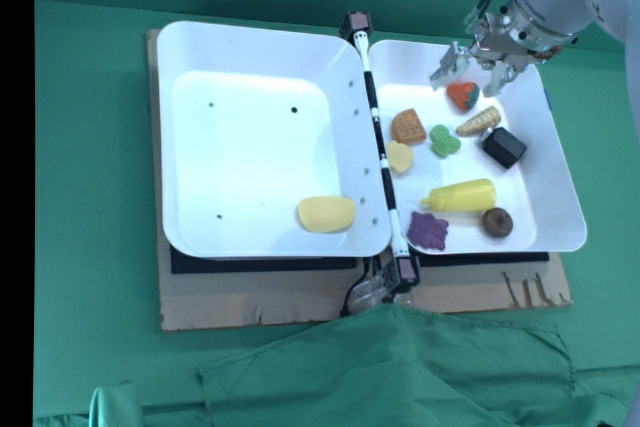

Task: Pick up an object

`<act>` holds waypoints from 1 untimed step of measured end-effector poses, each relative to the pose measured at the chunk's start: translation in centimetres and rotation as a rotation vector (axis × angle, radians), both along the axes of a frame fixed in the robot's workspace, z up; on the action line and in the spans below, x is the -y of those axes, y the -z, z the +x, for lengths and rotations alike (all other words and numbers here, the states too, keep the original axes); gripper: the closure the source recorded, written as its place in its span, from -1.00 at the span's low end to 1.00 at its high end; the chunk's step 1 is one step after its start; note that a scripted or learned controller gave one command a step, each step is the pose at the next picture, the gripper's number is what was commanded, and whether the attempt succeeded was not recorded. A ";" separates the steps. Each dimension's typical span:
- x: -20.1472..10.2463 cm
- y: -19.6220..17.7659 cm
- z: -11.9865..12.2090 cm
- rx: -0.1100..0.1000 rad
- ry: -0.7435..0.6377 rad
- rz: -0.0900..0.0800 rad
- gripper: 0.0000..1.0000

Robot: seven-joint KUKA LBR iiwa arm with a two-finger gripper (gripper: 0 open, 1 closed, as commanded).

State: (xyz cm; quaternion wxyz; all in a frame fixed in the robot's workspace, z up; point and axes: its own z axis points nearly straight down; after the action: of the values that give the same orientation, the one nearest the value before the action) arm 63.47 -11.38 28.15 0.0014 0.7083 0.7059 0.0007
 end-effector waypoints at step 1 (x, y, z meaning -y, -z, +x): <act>2.9 7.5 -0.6 0.016 -0.001 -0.005 -1.00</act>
State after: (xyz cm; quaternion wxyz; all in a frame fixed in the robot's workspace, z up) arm 62.88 -14.24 20.66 0.0087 0.7079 0.7062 0.0046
